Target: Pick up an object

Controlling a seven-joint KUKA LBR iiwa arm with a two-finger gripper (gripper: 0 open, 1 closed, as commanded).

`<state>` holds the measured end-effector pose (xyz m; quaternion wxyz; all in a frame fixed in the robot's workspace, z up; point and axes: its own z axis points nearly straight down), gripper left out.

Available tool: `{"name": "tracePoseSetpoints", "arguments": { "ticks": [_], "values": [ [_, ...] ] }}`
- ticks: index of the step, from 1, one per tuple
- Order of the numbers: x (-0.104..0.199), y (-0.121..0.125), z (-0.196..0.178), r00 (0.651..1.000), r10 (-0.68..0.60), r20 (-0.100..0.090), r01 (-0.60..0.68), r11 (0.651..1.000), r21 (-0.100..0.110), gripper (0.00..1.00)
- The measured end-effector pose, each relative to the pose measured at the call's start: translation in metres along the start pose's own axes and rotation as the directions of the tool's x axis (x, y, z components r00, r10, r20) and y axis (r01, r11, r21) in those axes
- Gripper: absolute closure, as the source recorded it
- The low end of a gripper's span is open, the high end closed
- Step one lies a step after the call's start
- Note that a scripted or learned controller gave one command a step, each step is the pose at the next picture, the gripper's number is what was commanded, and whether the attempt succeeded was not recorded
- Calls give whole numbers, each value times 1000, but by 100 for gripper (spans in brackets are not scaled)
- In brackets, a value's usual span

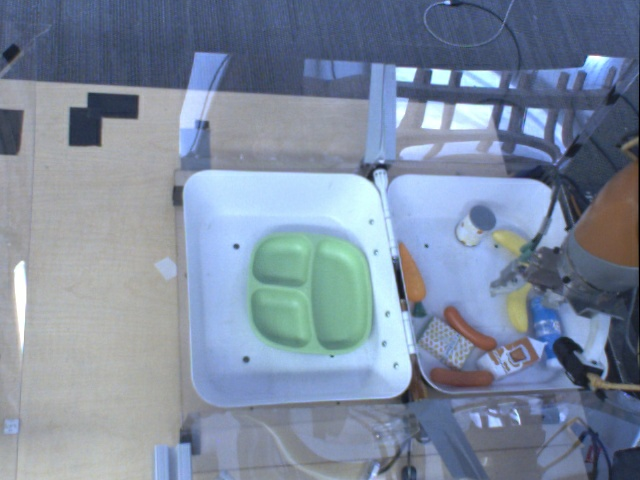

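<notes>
My gripper (pixel 512 271) hangs over the right bin (pixel 440 203), near its right side, at the end of the grey arm with the orange band. Its fingers look open with nothing between them. A yellow banana (pixel 509 240) lies just behind it and a second yellow piece (pixel 517 312) just in front. A blue bottle (pixel 545 320) sits beside that piece, partly under the wrist. A small can (pixel 476 224) rests to the gripper's upper left.
Also in the right bin are an orange carrot (pixel 411 276) by the left wall, two red sausages (pixel 470 329) (pixel 460 377), a checkered pouch (pixel 446 342) and an orange-white carton (pixel 517 354). The left bin (pixel 215 218) holds a green divided plate (pixel 310 291).
</notes>
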<state>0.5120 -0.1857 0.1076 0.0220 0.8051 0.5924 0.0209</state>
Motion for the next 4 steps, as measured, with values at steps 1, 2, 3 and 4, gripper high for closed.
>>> {"name": "tracePoseSetpoints", "arguments": {
  "ticks": [1,2,3,4],
  "values": [
    [42,-9,18,988,-155,-3,155,987,44,0],
    [35,-1,18,960,-279,-10,280,959,47,0],
    [38,2,7,959,-282,-12,282,959,42,100],
    [67,-7,-104,959,-285,-9,285,957,54,100]
  ]
}}
